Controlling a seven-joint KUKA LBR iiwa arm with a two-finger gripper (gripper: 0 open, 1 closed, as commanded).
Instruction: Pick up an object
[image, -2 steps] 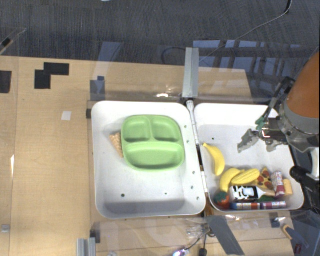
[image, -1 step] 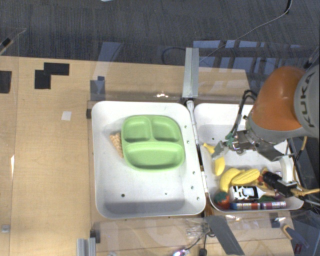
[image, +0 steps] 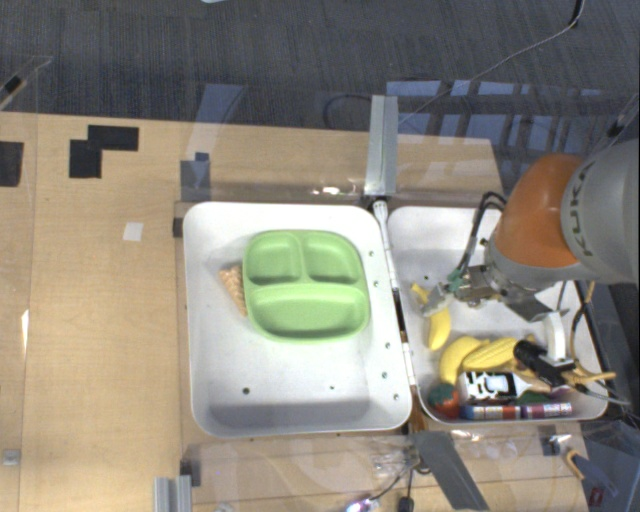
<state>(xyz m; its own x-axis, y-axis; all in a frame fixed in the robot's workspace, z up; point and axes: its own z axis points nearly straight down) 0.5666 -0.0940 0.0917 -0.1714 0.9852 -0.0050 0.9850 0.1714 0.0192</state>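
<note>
Bench wood lay bare at frame left; right bin (image: 440, 225) crowded low. I noted banana (image: 438, 328) lying near-vertical beside gripper (image: 462, 290), grip state unreadable.

Light wooden bench top (image: 90, 330) lying beneath a dark grey carpeted floor (image: 250, 50) running along the upper edge; black block markings (image: 100, 148) sitting at the bench's left; a metal upright post (image: 381, 145) standing at the rear; thin cables (image: 500, 60) trailing across the carpet
</note>
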